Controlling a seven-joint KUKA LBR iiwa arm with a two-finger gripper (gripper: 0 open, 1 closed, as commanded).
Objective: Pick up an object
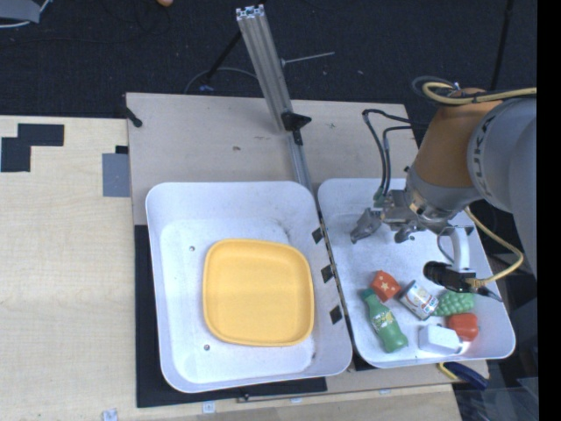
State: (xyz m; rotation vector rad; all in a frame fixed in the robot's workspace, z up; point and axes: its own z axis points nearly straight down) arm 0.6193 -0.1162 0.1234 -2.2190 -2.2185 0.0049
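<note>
My gripper [383, 231] hovers over the upper part of the right bin [351, 202]. It is open, with nothing between its fingers. Below it, along the bin's near side, lie a small red box [385, 285], a green bottle [384, 321], a silver can [421, 300], a bumpy green toy [455, 303], a red round piece [464, 324] and a white piece [438, 338]. The red box is the closest, a short way below the fingertips and apart from them.
The left bin [175, 209] holds a yellow square plate [259, 291]. A metal rail [270, 60] slants up from between the bins at the back. Black clips [326, 272] mark the shared bin edge.
</note>
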